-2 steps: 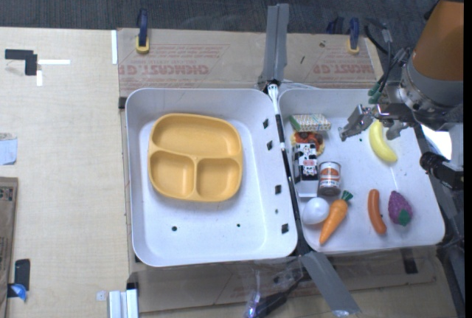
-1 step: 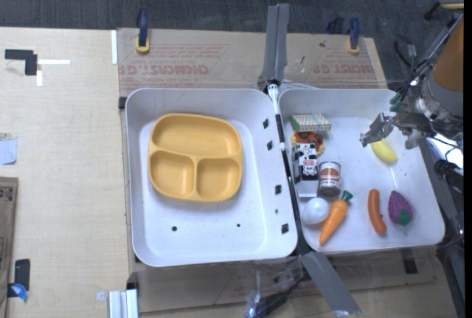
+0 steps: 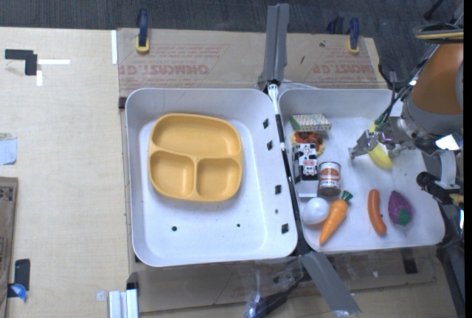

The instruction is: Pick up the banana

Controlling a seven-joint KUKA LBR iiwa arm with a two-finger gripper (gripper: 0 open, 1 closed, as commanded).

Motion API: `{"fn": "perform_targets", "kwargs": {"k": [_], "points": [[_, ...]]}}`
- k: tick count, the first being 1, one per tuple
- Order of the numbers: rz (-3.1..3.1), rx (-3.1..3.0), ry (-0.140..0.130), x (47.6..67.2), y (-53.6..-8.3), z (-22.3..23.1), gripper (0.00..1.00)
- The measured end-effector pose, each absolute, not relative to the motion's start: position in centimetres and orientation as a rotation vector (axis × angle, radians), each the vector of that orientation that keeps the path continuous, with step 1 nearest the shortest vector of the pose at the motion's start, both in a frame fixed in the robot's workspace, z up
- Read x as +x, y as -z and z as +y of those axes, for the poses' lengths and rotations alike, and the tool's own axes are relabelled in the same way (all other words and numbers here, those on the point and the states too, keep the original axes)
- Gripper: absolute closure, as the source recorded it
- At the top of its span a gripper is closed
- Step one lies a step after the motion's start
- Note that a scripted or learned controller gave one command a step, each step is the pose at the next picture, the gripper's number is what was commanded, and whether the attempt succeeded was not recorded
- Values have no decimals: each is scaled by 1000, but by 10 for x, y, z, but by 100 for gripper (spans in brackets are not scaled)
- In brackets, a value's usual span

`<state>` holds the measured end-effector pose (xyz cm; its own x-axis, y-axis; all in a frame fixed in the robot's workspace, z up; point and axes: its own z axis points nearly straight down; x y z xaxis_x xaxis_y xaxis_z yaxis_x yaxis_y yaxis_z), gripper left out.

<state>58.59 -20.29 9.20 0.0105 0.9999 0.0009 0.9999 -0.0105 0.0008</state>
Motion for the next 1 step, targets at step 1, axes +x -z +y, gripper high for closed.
{"fn": "perform_targets", "kwargs": {"k": [1], "points": [[-2205, -2238, 1, 586, -101, -204, 100]]}}
